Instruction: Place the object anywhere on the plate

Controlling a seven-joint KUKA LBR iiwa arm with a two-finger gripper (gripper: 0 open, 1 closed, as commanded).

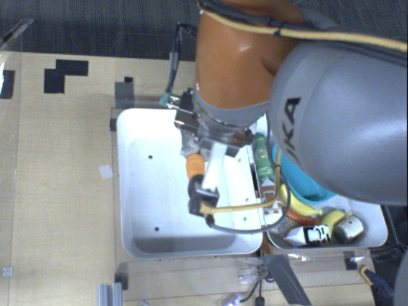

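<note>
Your gripper point(190, 150) was over the orange object point(194, 166); open or closed, you could not tell. The plate point(299, 178) at right was not reached

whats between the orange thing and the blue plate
A green object sits between the orange thing and the blue plate, at the right bin's left edge, seen in the camera view.

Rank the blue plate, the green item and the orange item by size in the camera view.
1. blue plate, though the arm covers part of it
2. green item
3. orange item, partly hidden, so its true size is unsure
</note>
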